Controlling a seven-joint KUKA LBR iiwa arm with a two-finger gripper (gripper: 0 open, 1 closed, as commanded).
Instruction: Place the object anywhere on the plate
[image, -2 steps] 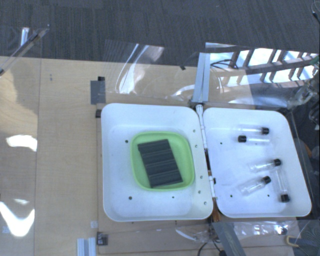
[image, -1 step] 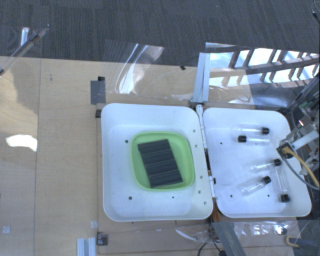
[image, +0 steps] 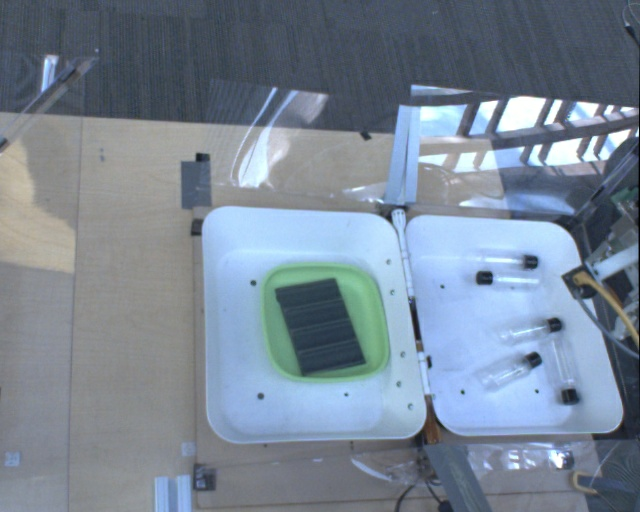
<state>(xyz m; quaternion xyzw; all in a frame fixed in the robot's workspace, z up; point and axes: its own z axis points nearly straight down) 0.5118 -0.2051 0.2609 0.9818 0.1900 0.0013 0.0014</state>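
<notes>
A square green plate (image: 372, 305) sits in the middle of the left white bin (image: 230, 300). A dark grey ridged rectangular block (image: 319, 326) lies flat on the plate, slightly turned, with green rim visible all around it. Nothing is touching the block.
The right white bin (image: 450, 390) holds several clear vials with black caps, such as one (image: 505, 271) near the back and one (image: 512, 370) near the front. Cables and hardware (image: 610, 275) crowd the right edge. Bare wooden bench (image: 100, 330) lies to the left.
</notes>
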